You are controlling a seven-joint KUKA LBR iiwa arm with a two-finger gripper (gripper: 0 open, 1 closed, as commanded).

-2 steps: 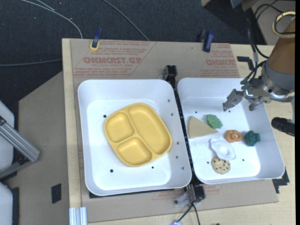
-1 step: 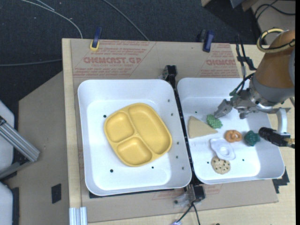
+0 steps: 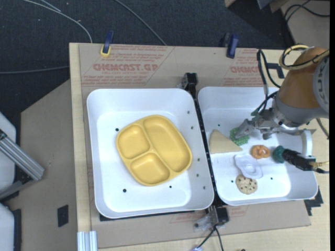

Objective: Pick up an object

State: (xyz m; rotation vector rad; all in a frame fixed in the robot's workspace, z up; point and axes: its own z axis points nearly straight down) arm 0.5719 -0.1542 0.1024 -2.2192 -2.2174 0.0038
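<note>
My gripper point(image 3: 245, 131) reaches into the right bin point(image 3: 272, 192) from the right, low over its left half. A small green object point(image 3: 241, 138) lies right at the gripper's tip, touching or nearly touching it. Just left of it rests a pale yellow wedge point(image 3: 222, 143). An orange ring-shaped piece point(image 3: 259, 151) sits below the gripper. A white piece point(image 3: 248, 166) and a chocolate-chip cookie point(image 3: 246, 184) lie nearer the front of the bin.
The left bin point(image 3: 104, 109) holds a yellow divided plate point(image 3: 153, 149) in its middle. A black divider point(image 3: 201, 135) runs between the bins. Blue clamps point(image 3: 107, 42) point(image 3: 231, 44) grip the cardboard bench's far edge.
</note>
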